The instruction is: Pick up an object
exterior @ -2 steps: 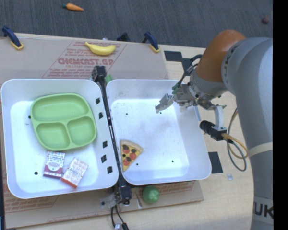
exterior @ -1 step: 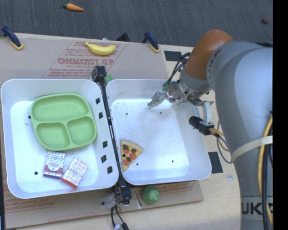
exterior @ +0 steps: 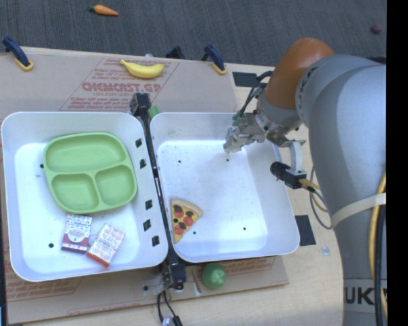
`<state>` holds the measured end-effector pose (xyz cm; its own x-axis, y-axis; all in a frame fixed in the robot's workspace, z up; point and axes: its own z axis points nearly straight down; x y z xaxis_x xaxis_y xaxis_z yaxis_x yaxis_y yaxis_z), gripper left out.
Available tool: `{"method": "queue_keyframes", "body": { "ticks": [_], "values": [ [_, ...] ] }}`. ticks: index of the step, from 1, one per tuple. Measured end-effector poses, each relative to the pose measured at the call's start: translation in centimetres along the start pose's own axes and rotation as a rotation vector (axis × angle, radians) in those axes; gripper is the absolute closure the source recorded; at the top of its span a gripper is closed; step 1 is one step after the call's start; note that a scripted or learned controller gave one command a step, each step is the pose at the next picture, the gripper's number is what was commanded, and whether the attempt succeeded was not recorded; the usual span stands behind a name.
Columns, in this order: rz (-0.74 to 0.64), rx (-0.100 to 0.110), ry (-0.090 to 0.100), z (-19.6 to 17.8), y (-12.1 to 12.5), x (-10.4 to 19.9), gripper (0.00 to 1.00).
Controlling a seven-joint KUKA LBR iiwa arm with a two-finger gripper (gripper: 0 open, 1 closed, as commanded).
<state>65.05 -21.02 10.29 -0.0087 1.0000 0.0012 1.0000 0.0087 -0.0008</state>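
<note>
A pizza slice (exterior: 183, 218) lies near the front left corner of the right bin (exterior: 258, 202). My gripper (exterior: 234, 143) hangs over the back right part of that bin, well away from the slice, with nothing visible between its fingers. In the left bin (exterior: 17, 182) sit a green divided plate (exterior: 90, 171) and two small snack packets, one dark red (exterior: 77, 233) and one orange-red (exterior: 106, 244).
A toy banana (exterior: 143, 67) lies on the cardboard behind the bins. A green ball (exterior: 214, 275) rests in front of the right bin. A carrot (exterior: 105, 9) lies on the floor far back. Blue clamps (exterior: 17, 52) hold the cardboard's back edge.
</note>
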Motion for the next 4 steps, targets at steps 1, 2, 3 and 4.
{"method": "queue_keyframes", "body": {
  "ticks": [1, 2, 3, 4],
  "values": [
    [-0.001, 0.0, 0.0, 0.0, 0.0, 0.0, 0.0],
    [0.004, 0.002, -0.001, -0.4, -2.5, 0.0, 0.0],
    [0.004, 0.003, -0.001, -1.2, -3.7, 0.0, 0.0],
    [0.003, 0.003, -0.001, -0.8, -5.9, 0.0, 0.0]
  ]
}}
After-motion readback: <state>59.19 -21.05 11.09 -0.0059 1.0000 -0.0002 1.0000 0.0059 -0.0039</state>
